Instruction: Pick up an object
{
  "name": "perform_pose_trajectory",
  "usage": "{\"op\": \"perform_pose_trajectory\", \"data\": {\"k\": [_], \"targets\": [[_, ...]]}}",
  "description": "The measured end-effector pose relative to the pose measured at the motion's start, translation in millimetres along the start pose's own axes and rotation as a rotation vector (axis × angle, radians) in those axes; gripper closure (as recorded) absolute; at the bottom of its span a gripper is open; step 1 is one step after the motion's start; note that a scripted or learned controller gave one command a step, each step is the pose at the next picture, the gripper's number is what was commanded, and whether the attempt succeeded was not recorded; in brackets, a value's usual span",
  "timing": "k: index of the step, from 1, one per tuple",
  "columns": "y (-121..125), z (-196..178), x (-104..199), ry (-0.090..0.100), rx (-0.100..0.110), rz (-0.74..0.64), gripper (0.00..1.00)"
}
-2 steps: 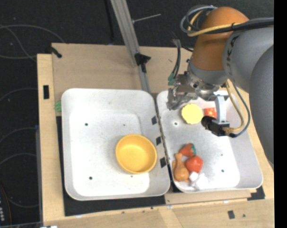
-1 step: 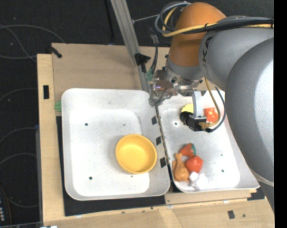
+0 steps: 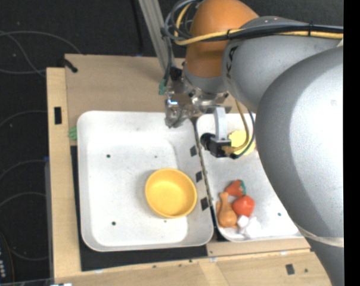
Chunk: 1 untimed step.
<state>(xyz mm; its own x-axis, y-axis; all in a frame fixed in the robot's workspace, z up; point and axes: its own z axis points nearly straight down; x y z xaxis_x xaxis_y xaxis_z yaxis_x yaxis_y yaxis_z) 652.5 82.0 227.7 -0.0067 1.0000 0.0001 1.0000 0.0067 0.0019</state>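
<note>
A yellow bowl point(image 3: 170, 192) sits upright in the left bin point(image 3: 108, 177), toward its near right corner. In the right bin point(image 3: 269, 219) a cluster lies at the near end: an orange-and-green piece point(image 3: 233, 188), a red tomato-like piece point(image 3: 244, 205), an orange drumstick shape point(image 3: 226, 211) and a small white piece point(image 3: 249, 225). A yellow object point(image 3: 241, 139) lies at the far end of the right bin, partly hidden by the arm. My gripper point(image 3: 195, 124) hangs over the far end of the divide between the two bins, above and apart from the bowl. I see nothing held in it.
The big grey arm point(image 3: 299, 112) covers most of the right bin. A metal rail point(image 3: 151, 16) rises behind the bins. Bare wooden bench point(image 3: 108, 82) surrounds them, with cables on the dark floor at the left.
</note>
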Motion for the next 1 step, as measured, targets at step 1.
{"op": "perform_pose_trajectory", "data": {"k": [1], "targets": [[-0.3,-0.5,-4.7,-0.004,0.001,0.004,0.00]]}}
